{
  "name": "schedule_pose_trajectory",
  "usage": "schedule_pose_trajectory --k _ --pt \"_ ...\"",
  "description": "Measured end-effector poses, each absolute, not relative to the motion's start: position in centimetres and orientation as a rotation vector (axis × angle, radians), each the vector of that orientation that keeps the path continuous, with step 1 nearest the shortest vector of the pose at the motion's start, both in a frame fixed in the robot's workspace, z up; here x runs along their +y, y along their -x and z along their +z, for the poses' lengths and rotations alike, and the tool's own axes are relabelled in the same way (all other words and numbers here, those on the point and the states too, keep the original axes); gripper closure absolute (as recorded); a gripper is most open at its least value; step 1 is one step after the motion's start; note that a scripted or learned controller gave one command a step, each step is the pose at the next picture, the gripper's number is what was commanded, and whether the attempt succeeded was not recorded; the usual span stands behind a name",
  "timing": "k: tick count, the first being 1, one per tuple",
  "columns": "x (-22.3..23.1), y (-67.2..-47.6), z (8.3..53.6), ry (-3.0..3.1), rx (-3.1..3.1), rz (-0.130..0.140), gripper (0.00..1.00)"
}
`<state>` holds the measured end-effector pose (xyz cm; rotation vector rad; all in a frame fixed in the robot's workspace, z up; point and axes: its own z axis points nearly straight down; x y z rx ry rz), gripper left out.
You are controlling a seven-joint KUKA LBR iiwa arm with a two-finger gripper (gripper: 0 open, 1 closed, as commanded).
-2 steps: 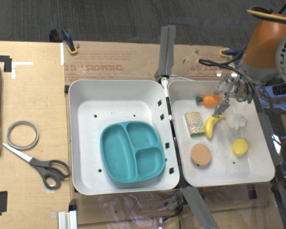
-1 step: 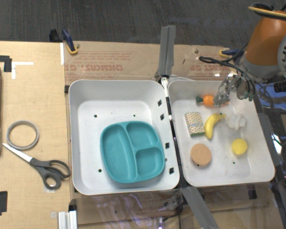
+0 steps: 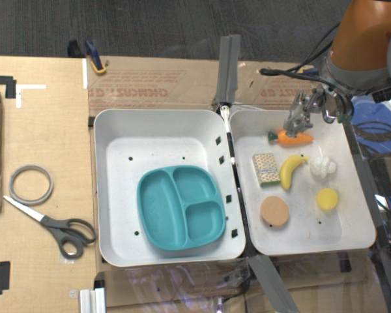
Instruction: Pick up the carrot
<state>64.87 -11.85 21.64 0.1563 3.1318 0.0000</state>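
The carrot (image 3: 294, 137) is orange with a green stem end pointing left. It lies at the back of the right bin (image 3: 358, 237), near the far wall. My gripper (image 3: 300, 121) hangs directly over the carrot's middle, at or just above its top surface. The grey arm with its orange band comes in from the upper right.
In the right bin lie a banana (image 3: 290, 171), a tan patterned block (image 3: 266, 169), a white lump (image 3: 322, 167), a lemon (image 3: 326, 199) and a round brown disc (image 3: 274, 211). A teal divided plate (image 3: 182, 206) sits in the left bin (image 3: 111, 175). Scissors (image 3: 52, 223) and a tape roll (image 3: 30, 183) lie on the bench at left.
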Motion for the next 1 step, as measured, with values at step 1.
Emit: schedule_pose_trajectory --k 1 --pt "-5.58 -58.81 19.19 0.027 3.140 0.001 1.00"
